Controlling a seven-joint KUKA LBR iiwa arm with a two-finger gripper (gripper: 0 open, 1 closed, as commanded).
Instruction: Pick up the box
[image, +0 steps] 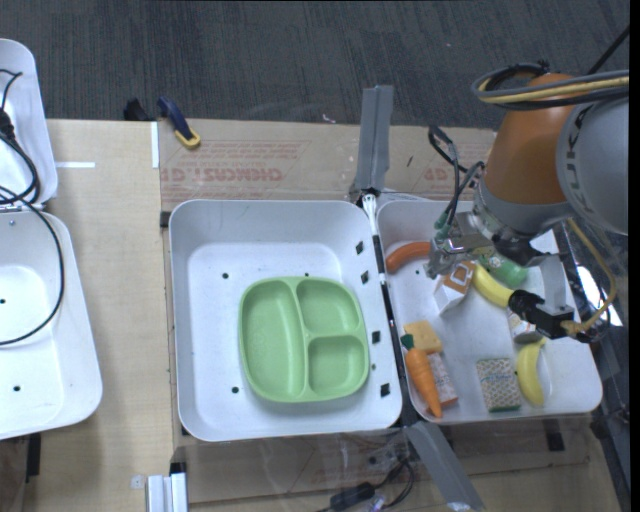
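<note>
My gripper (447, 258) hangs low over the back of the right bin (575, 400), under the orange wrist band. Just below it lies a small orange and white box (459, 279), tilted, partly hidden by the gripper. I cannot tell whether the gripper touches it. A second flat pinkish box (444, 386) lies near the bin's front, beside a carrot (421, 374).
The right bin also holds a red sausage (405, 255), a banana (489, 285) next to a green item (507, 269), a yellow block (424, 337), a sponge (497, 385) and another banana (530, 373). The left bin (200, 300) holds a green divided plate (303, 339).
</note>
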